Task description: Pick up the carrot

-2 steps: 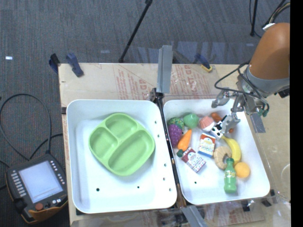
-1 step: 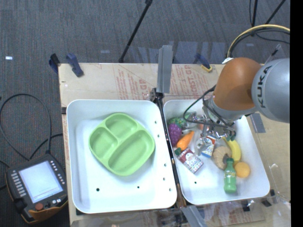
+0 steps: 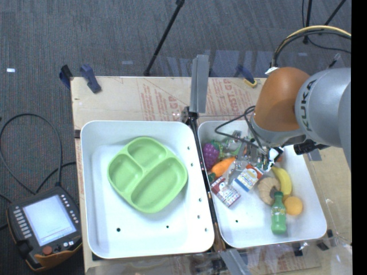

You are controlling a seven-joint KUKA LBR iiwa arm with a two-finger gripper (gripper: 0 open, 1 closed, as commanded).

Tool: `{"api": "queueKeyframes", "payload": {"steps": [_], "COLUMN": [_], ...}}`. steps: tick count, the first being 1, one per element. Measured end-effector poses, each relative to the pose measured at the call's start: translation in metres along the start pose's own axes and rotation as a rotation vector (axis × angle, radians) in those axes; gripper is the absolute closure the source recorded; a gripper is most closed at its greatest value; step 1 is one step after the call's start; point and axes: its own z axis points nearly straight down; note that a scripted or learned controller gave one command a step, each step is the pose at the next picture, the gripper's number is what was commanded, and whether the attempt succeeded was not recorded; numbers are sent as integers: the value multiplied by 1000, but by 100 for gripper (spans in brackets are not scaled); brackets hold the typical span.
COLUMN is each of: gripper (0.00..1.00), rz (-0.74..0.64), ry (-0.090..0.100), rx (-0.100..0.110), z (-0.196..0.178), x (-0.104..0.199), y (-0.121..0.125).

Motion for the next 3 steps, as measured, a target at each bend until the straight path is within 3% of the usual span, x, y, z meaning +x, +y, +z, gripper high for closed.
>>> {"api": "queueKeyframes", "payload": {"steps": [1, 2, 3], "gripper": [0, 0, 100], "rz": [135, 217, 210], "ry": [-6, -2, -1], "rx": [-1, -1, -5], "z": [-1, -1, -11], "x": [25, 27, 26], "y": [-5, -8, -5]}}
